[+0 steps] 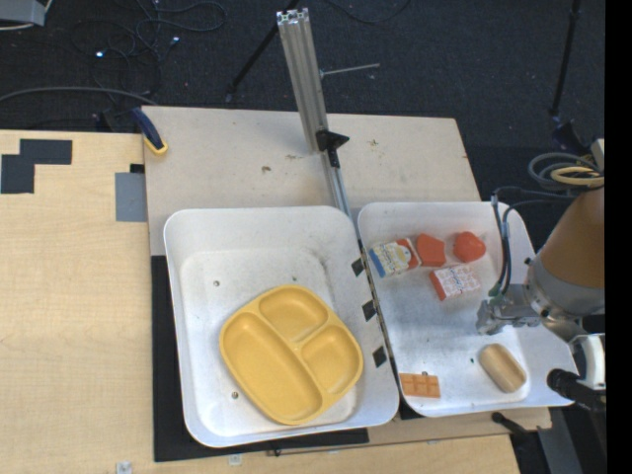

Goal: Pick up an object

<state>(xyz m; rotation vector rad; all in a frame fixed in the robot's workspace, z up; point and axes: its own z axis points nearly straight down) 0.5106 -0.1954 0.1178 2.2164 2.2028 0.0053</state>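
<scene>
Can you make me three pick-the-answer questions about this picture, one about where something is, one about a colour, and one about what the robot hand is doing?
1. Where is the yellow plate?
A. In the left bin
B. In the right bin
C. On the wooden bench

2. What colour is the bread roll?
A. Blue
B. Tan
C. Green

3. Where is the gripper?
A. Above the yellow plate
B. Outside both bins
C. Over the right bin, just above the bread roll

Answers:
1. A, the plate lies in the left bin.
2. B, the roll looks light brown.
3. C, it hangs over the right bin close to the roll.
</scene>
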